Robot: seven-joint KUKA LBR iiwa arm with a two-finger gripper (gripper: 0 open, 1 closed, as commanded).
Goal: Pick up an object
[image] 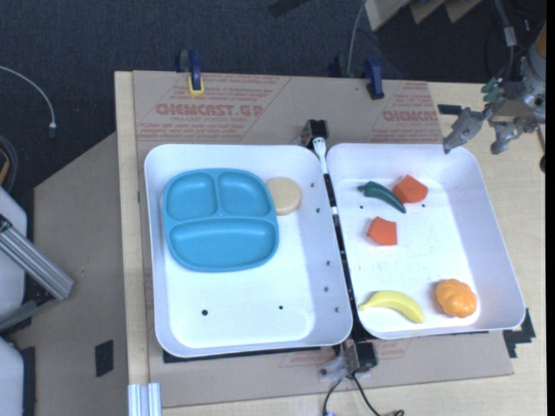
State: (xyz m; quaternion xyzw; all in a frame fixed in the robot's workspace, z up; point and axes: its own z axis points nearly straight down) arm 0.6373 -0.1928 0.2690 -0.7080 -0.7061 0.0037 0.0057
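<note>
White bins, 2 pcs, side by side on a cardboard sheet [260, 102] w/ red print, clamped at its top edge by blue clamps [195, 72].

Left bin [165, 319], centre-left of frame: blue divided plate [221, 217], 3 compartments, in the bin's upper half; cream round disc [284, 195] touching the plate's upper-right corner.

Right bin [499, 258], centre-right of frame:
- green chili pepper [381, 194], upper middle, tip just beside item below
- red-orange block [411, 189], upper middle, right of the pepper
- second red-orange block [382, 230], below the pepper, apart from it
- banana [392, 305], yellow, lower middle, near the bin's bottom rim
- orange bell pepper [456, 297], lower right corner, right of the banana, apart from it

Gripper [479, 139], upper right of frame, over the bench just beyond the right bin's top-right corner. Fingers spread apart, nothing between them. Clear of all items; nearest is the upper red-orange block, well apart.

Dark carpet around the bench; cables at top and bottom edges.
</note>
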